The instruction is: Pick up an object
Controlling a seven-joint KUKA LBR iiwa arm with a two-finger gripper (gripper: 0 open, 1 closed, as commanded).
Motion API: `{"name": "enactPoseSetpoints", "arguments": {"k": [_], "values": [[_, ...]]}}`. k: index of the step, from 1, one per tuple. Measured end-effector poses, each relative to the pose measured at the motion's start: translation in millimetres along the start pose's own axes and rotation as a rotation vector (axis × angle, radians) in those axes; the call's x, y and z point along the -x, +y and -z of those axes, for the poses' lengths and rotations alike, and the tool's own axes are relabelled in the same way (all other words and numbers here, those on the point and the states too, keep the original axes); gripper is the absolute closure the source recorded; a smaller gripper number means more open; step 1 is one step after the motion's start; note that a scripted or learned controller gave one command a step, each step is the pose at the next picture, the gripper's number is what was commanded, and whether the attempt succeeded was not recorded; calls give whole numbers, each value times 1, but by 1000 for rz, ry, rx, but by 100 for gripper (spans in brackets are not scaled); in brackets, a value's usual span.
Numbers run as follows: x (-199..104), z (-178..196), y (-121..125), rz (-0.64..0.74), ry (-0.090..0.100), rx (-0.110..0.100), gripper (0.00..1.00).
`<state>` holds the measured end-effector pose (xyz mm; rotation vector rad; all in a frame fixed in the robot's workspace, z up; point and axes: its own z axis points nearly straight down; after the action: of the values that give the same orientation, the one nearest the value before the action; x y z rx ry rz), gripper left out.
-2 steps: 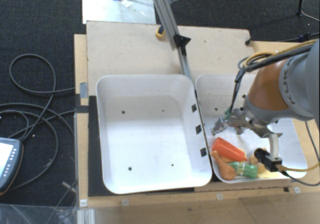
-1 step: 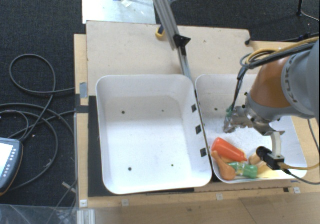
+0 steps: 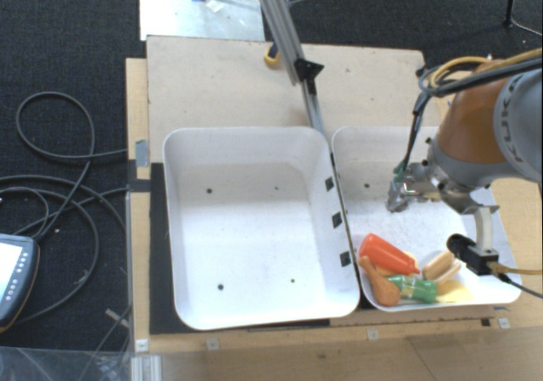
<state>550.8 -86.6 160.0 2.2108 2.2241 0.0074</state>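
1. I counted 2 shallow white bins on the table: the left bin and the right bin, their inner walls touching.
2. In the right bin lay 4 small things, all bunched in its near corner: 1 orange carrot, 1 tan piece, 1 green piece and 1 bun-like piece.
3. The carrot was the largest of them. Its long axis ran on a slant from upper left to lower right, with 1 end close to the wall shared with the left bin and the other end toward the bun-like piece.
4. The tan piece lay just below the carrot, its long axis running roughly the same slant; the green piece touched its right end and pointed across toward the right.
5. My gripper hung over the middle of the right bin, pointing down, well apart from the 4 things in the corner and up-left of the bun-like piece.
6. I could not tell how far the gripper was spread; nothing showed between its tips.
7. My arm came in from the right, 1 orange band above the wrist.
8. On the dark floor to the left lay loops of black cable.
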Motion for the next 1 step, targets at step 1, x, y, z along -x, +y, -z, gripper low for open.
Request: {"name": "enactPoseSetpoints", "arguments": {"k": [1], "values": [[0, 54, 3, 0, -1, 1, 100]]}}
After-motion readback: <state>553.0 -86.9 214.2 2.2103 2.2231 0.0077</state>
